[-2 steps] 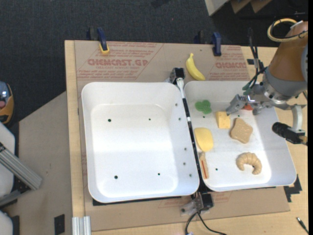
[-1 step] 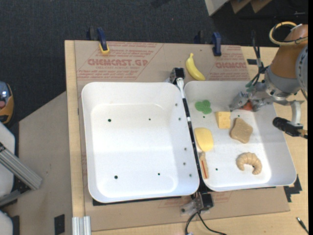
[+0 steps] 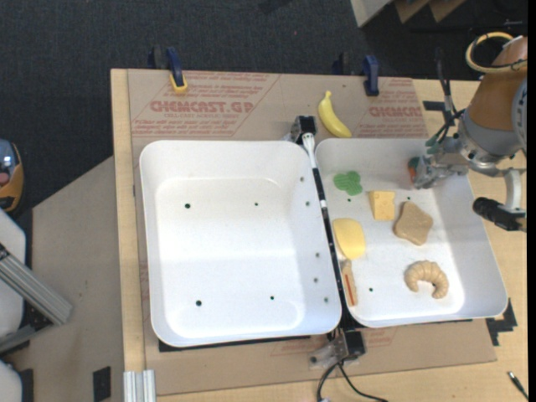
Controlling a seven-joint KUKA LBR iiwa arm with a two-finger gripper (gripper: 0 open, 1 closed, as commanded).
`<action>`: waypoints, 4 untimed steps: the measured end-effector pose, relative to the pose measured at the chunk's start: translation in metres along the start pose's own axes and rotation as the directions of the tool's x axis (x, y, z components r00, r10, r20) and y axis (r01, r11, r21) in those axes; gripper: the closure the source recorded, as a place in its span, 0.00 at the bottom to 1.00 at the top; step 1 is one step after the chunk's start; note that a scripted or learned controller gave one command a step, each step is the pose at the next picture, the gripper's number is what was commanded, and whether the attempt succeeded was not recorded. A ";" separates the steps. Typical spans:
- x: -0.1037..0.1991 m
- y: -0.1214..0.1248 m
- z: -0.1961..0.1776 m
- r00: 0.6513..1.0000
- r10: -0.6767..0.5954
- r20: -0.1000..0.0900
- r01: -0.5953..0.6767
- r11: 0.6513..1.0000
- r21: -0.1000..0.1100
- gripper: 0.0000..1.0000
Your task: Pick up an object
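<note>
Cardboard sheeting [image 3: 251, 99] covers the desk [image 3: 75, 216] under both bins, held by two blue clamps [image 3: 176, 65] at its 12 o'clock edge. From my remote seat I read the scene from the left: the left bin [image 3: 159, 224] comes first, white, with four small dark dots on its floor. A black bar [image 3: 322, 216] runs along the seam where the two bins meet. At the seam's 12 o'clock end a yellow banana [image 3: 332, 117] lies on the cardboard, outside both bins.

The right bin [image 3: 477, 258] holds the things I could pick. A green leafy piece [image 3: 348, 182] sits toward the bin's 11 o'clock. At 6 o'clock of it lies a yellow rounded piece [image 3: 351, 238], close to the seam, with a thin orange stick [image 3: 349, 287] at 6 o'clock of that, against the bin's left wall. A pale yellow cheese wedge [image 3: 383, 205] sits at 3 o'clock of the leafy piece, and a tan slice of bread [image 3: 413, 224] lies just beside it at its 4 o'clock. A croissant [image 3: 428, 278] rests at 6 o'clock of the bread, well apart from it.

The gripper [image 3: 423, 174] hangs low over the bin's 1 o'clock corner, at 12 o'clock of the bread. Something small and red-and-green shows right at its tip; I cannot tell how far the gripper is spread or whether it grasps that item.
</note>
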State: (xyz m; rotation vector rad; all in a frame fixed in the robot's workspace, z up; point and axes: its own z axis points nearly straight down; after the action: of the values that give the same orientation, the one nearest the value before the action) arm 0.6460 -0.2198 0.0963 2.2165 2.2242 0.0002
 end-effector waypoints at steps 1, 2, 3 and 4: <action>0.047 0.023 -0.080 1.000 -0.002 0.000 0.002 1.000 -0.007 1.00; 0.044 -0.048 0.001 1.000 0.003 0.001 -0.003 1.000 -0.003 1.00; 0.017 0.014 -0.221 1.000 0.001 0.008 -0.001 1.000 -0.021 1.00; -0.005 0.021 -0.405 1.000 0.002 0.009 -0.002 1.000 -0.021 1.00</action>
State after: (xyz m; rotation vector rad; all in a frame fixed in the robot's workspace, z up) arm 0.6666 -0.2247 0.5009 2.2040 2.2065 0.0134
